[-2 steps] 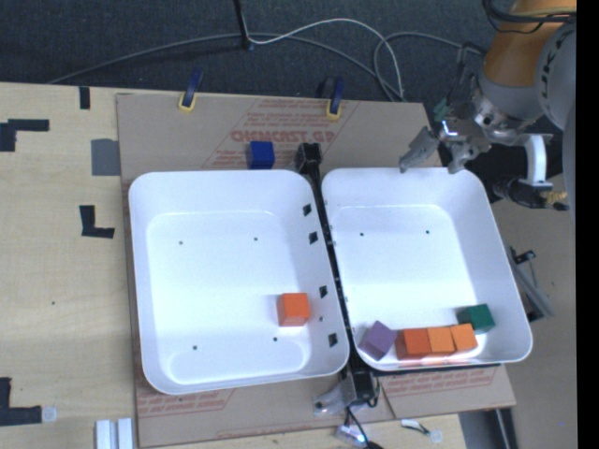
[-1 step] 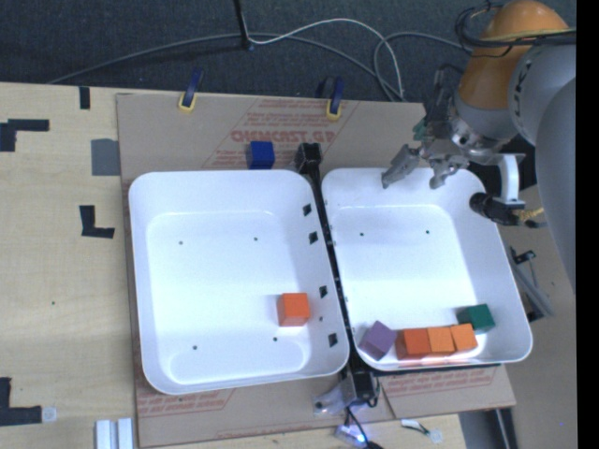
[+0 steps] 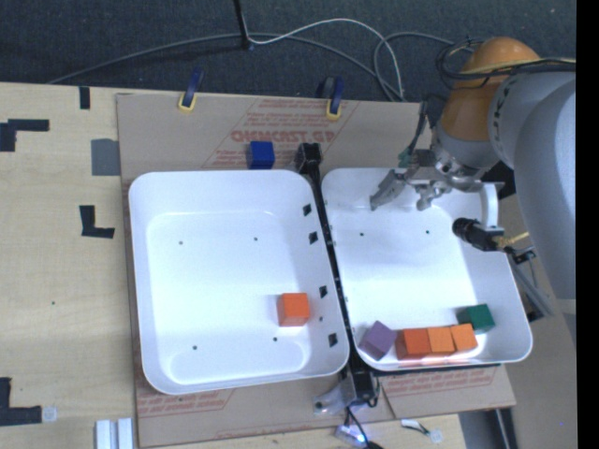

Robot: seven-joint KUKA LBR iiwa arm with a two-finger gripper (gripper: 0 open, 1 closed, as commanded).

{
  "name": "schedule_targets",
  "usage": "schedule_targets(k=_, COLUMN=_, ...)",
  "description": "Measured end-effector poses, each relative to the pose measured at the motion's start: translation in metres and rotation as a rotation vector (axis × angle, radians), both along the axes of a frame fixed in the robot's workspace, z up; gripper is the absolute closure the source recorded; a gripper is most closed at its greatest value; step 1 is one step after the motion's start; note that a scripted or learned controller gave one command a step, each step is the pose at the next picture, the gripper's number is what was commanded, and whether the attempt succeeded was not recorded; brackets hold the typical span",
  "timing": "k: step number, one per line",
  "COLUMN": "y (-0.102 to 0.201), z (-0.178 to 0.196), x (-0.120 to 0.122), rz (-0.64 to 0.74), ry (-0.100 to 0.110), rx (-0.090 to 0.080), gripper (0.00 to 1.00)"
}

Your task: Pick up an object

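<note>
So far no block is picked up: the orange blocks sit at the near edge of the right bin, and the gripper hangs far off, open wide, holding nothing.

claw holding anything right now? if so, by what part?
Nothing held. The claw hangs open over the far end of the right bin, with only bare white floor between its fingers; the blocks lie at the near end.

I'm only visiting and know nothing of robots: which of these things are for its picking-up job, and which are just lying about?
For the job:
- gripper
- orange cube
- purple block
- orange blocks
- green block
- left bin
- right bin

Lying about:
- blue cube
- clamps
- cable
</note>
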State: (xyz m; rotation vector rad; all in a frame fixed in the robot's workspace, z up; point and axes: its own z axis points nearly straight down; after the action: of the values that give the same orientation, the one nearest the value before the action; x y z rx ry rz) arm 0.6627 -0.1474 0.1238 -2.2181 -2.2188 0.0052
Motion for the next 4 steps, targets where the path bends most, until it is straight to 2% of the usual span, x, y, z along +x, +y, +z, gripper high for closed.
schedule_targets(k=1, y=0.001, z=-0.037, x=-0.001, rz=0.000, ry=-0.002, rx=0.000, gripper=0.00)
schedule_targets(k=2, y=0.001, z=-0.025, x=0.000, rz=0.001, ry=-0.005, rx=-0.001, gripper=1.00)
schedule_targets(k=3, y=0.004, z=0.019, x=0.005, rz=0.000, ry=-0.008, rx=-0.001, gripper=1.00)
schedule_targets(k=4, y=0.002, z=0.082, x=0.005, rz=0.000, ry=-0.011, rx=-0.002, gripper=1.00)
